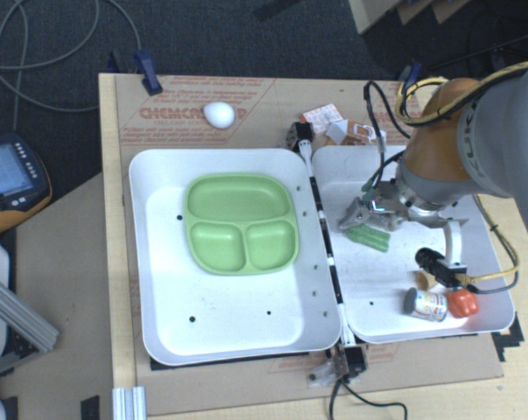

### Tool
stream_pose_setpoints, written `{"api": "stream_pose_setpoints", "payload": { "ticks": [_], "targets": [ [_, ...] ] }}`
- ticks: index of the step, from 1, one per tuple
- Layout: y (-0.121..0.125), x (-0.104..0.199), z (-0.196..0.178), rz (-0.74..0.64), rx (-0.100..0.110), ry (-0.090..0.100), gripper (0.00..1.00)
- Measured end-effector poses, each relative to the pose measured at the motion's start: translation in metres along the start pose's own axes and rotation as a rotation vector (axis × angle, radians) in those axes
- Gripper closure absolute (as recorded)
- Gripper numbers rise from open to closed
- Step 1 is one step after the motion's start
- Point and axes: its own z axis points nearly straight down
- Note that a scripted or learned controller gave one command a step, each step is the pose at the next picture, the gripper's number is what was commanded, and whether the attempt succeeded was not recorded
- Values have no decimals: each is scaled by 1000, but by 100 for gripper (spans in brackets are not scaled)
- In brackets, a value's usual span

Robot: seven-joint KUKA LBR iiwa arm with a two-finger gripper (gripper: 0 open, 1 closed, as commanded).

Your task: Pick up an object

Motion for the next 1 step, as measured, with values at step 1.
{"api": "stream_pose_setpoints", "payload": {
  "ticks": [1],
  "targets": [
    [48,-1,-1,-2,-3,-1,0]
  ]
}}
